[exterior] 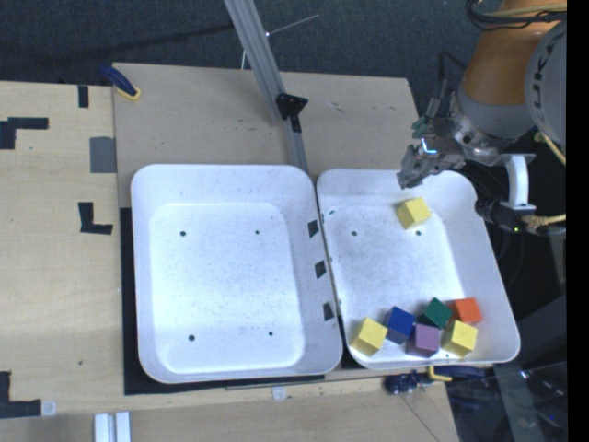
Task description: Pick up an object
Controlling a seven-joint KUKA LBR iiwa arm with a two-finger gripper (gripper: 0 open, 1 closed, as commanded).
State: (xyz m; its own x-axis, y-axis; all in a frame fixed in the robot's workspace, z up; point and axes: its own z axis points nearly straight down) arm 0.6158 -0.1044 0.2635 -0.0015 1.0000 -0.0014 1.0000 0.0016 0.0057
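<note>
Right bin [479,247] holds perhaps six blocks [419,328].

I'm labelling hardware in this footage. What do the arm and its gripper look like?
The arm is bulky and rounded: an orange dome on top, grey metallic casing below with dark lettering at its edge. Thin black cables loop over the dome. The gripper is small, dark and angular.

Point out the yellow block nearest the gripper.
The lone yellow cube at the right bin's far end, just below the gripper; the other two sit in the near-edge cluster.
</note>
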